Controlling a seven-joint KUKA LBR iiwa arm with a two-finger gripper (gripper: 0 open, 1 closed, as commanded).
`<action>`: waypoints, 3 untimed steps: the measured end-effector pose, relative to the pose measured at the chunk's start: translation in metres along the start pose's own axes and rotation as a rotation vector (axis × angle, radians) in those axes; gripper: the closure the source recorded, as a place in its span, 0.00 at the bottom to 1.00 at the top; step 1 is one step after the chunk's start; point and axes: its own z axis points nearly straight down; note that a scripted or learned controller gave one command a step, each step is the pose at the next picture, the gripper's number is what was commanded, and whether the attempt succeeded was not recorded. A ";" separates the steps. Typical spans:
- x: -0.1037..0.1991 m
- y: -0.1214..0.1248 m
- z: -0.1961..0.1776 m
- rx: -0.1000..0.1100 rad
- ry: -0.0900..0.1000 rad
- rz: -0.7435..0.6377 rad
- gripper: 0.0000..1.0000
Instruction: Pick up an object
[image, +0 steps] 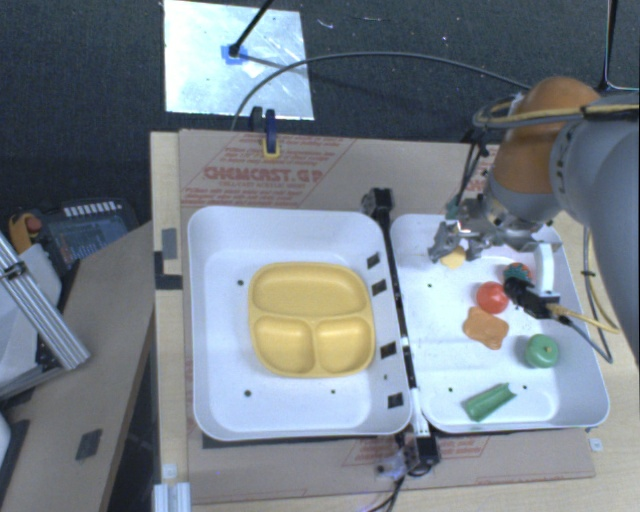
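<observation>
The gripper (452, 243) hovers seemingly touching a yellow piece (454, 259).

Right bin: red ball (491, 296), orange piece (485, 328), green ball (541, 350), green block (488, 401), yellow bit (454, 259)

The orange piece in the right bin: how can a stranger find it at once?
Start at the right bin, beside the one with the yellow tray. Near its middle lies the orange piece, just below a red ball. It alone is flat, orange and lumpy; the green ball is round.
</observation>
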 end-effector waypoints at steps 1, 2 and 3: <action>-0.005 0.011 -0.054 -0.003 -0.001 -0.004 1.00; -0.006 0.014 -0.119 -0.003 -0.001 -0.005 1.00; 0.044 0.010 -0.119 0.003 0.002 -0.009 1.00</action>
